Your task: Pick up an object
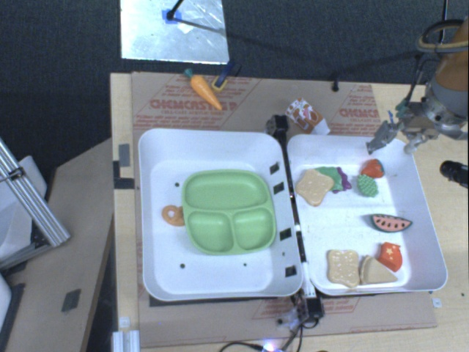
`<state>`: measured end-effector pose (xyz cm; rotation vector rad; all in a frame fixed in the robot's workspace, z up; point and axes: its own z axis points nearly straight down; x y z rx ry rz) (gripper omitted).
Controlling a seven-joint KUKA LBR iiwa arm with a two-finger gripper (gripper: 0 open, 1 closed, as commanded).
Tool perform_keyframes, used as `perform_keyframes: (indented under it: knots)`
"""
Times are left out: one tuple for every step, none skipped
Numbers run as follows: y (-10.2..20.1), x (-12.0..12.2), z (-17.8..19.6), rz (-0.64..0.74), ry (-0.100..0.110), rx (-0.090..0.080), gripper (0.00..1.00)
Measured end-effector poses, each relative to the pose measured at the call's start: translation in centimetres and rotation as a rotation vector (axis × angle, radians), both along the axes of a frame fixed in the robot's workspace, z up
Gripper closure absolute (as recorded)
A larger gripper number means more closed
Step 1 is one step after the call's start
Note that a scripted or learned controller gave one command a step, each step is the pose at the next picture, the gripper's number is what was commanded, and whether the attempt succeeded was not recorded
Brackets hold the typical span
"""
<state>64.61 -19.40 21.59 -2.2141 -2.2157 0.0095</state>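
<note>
The gripper (396, 132) hangs over the right bin's (429, 218) far edge, fingers spread and holding nothing. The arm is cut off at the frame's right. Just beneath the gripper lies a red toy (372, 168), its shape unclear.

I count two white bins (212, 141) on the desk (344, 97). The left bin has one green tray (227, 211) and one pretzel (173, 215). The right bin has, I think, eight food pieces: three of bread (314, 187), two tomatoes (372, 169), one watermelon slice (390, 223), one grape bunch (341, 178), and one green bit (367, 187). One carrot (206, 92) lies outside.
</note>
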Motion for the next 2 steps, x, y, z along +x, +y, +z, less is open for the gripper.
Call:
perform_keyframes:
  knots:
    - [0.1, 0.3, 0.9, 0.003, -0.013, -0.003, 0.0]
    - [0.5, -0.3, -5.2, 0.002, -0.008, -0.001, 0.0]
